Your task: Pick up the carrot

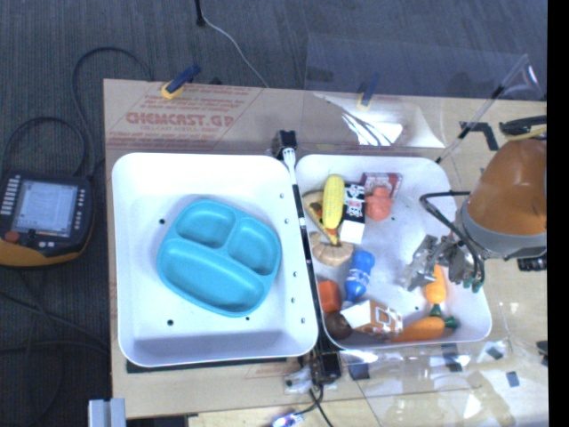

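While the end effector hovers low in the right bin, whether it grips anything I cannot tell. The carrot lies at that bin's lower right edge, just below it. Judging by this, the approach is under way; next comes descent onto the carrot.

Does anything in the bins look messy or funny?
Yes. The right bin is a jumble: a banana, a blue bottle, a carrot and other toys lie heaped against each other. In the left bin, the blue divided plate sits crooked, turned at a slant to the walls.
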{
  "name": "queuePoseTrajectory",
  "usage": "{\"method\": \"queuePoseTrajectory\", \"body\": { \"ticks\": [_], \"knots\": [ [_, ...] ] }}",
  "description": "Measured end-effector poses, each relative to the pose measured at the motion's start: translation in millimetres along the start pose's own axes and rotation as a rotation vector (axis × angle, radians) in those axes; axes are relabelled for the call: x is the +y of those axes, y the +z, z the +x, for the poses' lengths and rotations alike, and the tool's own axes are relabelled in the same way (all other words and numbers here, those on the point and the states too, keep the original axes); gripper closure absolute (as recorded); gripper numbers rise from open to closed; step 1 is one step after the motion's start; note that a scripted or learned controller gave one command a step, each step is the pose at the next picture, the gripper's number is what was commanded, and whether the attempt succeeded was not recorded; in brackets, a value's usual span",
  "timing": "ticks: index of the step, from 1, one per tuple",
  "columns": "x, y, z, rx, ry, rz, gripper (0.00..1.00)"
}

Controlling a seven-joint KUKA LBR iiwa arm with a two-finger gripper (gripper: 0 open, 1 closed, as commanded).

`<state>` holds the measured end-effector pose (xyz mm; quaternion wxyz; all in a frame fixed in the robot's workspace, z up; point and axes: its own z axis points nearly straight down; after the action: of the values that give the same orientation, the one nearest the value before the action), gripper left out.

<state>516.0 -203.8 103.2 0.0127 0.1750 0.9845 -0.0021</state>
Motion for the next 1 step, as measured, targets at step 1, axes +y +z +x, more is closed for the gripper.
{"method": "queuePoseTrajectory", "body": {
  "ticks": [1],
  "knots": [
    [0.0, 0.8, 0.6, 0.002, 0.0, 0.0, 0.0]
  ]
}}
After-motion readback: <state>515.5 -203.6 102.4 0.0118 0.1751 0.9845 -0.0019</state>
